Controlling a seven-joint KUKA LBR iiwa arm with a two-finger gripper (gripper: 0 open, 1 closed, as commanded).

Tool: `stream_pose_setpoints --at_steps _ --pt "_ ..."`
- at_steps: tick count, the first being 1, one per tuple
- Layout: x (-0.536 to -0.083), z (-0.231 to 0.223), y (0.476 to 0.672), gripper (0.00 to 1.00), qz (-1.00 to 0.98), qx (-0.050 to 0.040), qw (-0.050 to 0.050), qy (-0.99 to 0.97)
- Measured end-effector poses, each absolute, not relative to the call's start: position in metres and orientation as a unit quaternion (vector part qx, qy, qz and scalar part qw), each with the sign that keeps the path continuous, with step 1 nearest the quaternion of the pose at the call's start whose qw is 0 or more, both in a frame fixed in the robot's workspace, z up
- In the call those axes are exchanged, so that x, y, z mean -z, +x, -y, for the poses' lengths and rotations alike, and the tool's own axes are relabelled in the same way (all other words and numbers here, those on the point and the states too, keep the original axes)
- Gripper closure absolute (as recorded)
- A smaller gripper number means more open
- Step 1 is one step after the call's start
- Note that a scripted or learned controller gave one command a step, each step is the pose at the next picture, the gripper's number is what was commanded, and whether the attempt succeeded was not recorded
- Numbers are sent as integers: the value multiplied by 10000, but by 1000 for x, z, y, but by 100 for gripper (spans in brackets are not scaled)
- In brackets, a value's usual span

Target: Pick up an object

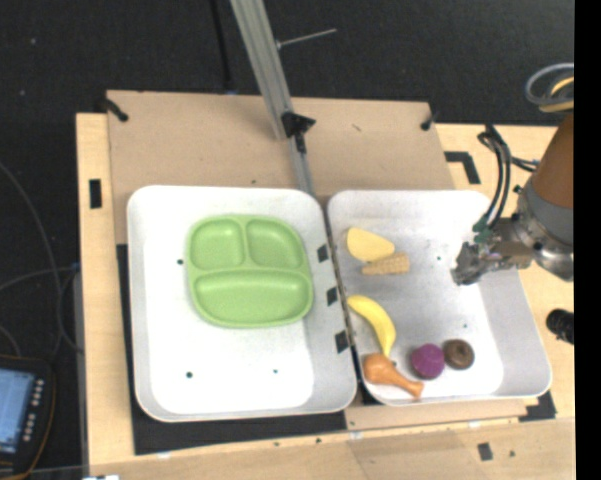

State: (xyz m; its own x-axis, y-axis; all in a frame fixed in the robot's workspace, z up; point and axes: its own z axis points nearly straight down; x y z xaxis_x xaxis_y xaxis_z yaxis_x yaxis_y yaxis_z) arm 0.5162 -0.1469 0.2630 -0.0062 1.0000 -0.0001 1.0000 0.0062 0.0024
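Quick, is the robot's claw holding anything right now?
Gripper: over the right bin, nothing seen in it; open or shut cannot be told.

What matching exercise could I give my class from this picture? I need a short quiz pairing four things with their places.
Things:
1. green divided plate
2. banana
3. purple ball
4. gripper

Places:
A. above the right bin's right part
B. near the right bin's front edge, beside a brown doughnut
C. in the left bin
D. by the right bin's left wall, below a yellow wedge

Pairs: 1-C, 2-D, 3-B, 4-A
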Motion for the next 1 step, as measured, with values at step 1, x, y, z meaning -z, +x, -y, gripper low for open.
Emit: stream_pose_setpoints --at_steps 1 --pt "-253 88 514 100 -7098 -10 2 7044"
